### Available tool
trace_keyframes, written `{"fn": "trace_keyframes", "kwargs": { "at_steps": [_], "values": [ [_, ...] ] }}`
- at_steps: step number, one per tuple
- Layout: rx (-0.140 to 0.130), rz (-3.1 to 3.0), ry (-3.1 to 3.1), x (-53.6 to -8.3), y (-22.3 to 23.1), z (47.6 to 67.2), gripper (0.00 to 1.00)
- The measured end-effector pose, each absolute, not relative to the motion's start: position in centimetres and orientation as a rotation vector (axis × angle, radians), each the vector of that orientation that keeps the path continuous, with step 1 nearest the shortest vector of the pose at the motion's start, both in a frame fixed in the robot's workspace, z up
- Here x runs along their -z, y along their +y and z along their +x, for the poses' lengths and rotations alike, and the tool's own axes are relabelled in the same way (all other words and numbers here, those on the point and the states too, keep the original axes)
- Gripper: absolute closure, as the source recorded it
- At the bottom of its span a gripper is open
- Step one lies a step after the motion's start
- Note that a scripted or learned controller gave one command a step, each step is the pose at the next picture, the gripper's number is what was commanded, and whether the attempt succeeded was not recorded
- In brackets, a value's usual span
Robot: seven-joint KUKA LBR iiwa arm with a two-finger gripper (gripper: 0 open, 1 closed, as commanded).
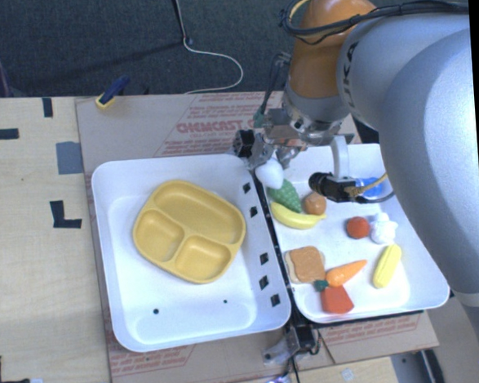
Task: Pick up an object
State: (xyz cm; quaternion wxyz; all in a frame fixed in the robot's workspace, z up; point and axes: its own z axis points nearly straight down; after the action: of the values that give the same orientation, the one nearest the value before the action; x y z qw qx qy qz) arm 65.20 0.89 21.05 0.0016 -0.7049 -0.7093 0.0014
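Camera view: wooden bench (32, 266) — cardboard sheet (178, 125) under two white bins (112, 236).

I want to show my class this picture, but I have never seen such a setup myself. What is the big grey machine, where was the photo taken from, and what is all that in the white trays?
The grey machine is a robot arm with an orange band, reaching in from the right. At its tip is a gripper, low over the far left corner of the right bin, next to a small white object; whether it grips that, I cannot tell.

The camera sits above the bench, looking down at a slant.

The left bin holds a yellow divided plate. The right bin holds toy food: a banana, a carrot, corn, a slice of bread and other small pieces.
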Motion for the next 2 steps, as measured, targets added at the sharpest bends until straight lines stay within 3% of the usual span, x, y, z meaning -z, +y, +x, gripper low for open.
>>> {"fn": "trace_keyframes", "kwargs": {
  "at_steps": [1, 2],
  "values": [
    [-0.005, -2.215, -2.223, -22.17, 0.37, 66.09, 1.0],
    [-0.008, -2.217, -2.222, -22.73, 1.12, 65.63, 1.0]
  ]
}}
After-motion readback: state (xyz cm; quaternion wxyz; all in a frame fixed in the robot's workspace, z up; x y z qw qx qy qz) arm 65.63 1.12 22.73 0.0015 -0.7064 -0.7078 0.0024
